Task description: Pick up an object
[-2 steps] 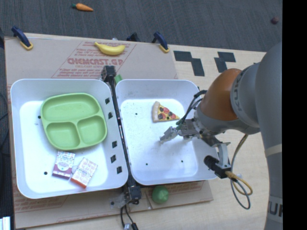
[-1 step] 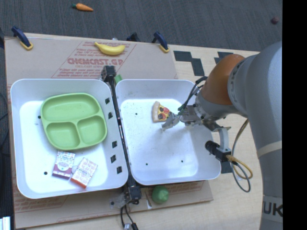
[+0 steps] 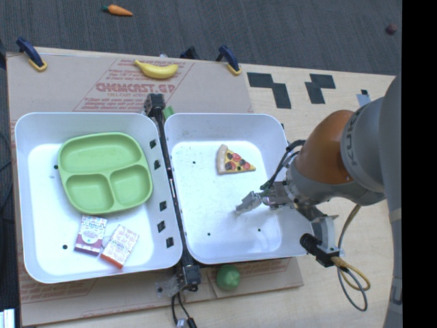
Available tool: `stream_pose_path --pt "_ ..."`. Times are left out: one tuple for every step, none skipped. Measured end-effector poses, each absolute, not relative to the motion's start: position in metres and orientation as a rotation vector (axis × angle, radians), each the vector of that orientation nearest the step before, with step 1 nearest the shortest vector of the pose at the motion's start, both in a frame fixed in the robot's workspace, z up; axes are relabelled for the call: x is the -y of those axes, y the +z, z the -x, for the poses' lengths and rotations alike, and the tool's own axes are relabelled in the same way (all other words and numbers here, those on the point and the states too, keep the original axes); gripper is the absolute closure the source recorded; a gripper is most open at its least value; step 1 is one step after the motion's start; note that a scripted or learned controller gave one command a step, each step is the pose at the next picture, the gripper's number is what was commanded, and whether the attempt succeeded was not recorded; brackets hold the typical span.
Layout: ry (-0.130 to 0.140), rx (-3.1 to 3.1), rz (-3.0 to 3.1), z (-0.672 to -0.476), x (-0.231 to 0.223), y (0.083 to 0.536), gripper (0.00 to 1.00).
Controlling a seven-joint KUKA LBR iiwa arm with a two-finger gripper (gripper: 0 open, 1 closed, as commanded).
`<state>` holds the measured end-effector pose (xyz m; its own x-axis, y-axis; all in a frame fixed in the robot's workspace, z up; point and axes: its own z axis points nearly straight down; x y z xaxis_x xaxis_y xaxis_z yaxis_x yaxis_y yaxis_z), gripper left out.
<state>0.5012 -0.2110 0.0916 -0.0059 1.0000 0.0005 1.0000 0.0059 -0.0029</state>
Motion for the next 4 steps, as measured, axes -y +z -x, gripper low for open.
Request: stream_pose_path --pt "0.002 2.23 2.21 -0.585 0.13 0.092 0.0" --pt "0.004 2.231 2.207 -0.585 0.13 0.102 1.0" --pt "0.004 2.231 2.207 -0.585 0.13 0.102 0.0" --pt "-0.005 2.231 2.216 -0.635 0.15 0.095 0.0"
